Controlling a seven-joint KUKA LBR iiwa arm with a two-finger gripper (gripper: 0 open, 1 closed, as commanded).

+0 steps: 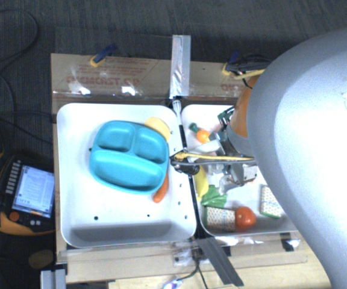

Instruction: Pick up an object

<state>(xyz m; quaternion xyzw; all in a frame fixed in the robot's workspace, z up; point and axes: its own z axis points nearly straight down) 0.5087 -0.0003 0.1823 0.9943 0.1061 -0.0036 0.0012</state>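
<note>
Cannot tell whether hand [234,174] spread or pressed together; low in right bin [188,116], mostly masked by grey arm [309,155]. Just beside: red tomato-like piece [245,217], patterned block [220,218], green and yellow bits [206,191], small orange piece [203,135]. In left bin [71,179]: blue divided tray [130,155], carrot [160,191] at its edge.

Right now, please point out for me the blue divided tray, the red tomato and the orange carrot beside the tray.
blue divided tray [130,155], camera view, on the ridge between its compartments.
red tomato [245,218], camera view, on its rounded top.
orange carrot [160,192], camera view, on the middle of its body.
</note>
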